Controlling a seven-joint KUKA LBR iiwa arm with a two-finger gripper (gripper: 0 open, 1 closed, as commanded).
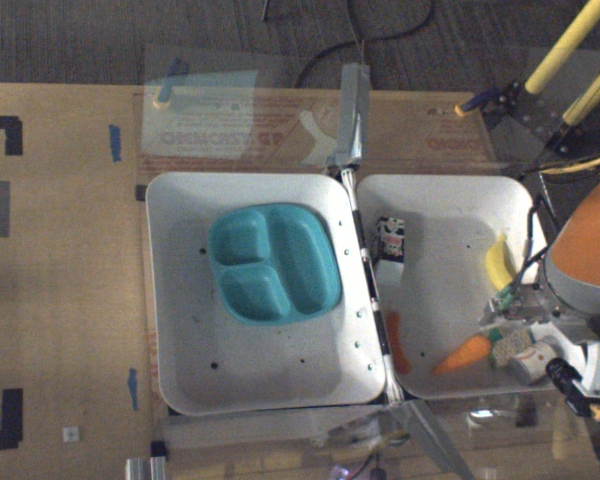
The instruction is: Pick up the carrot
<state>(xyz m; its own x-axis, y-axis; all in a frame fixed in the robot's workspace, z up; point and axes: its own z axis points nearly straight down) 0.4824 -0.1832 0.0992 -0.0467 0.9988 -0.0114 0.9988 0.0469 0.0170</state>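
Note:
The carrot (462,356) lies in the right bin (435,203) near its front right corner. It is orange, with its pointed tip to the left and its green top (497,347) to the right. My gripper (517,336) hangs just right of the carrot's green end, at the bin's right wall, below the arm's orange band (585,243). The gripper's grey body covers the spot where it meets the carrot's top, so contact is unclear.
A yellow banana (497,264) lies along the right bin's right wall. A small black-and-white carton (390,239) stands by its left wall, with a red-orange stick (396,342) in front of it. The left bin (180,298) holds a teal divided plate (275,265).

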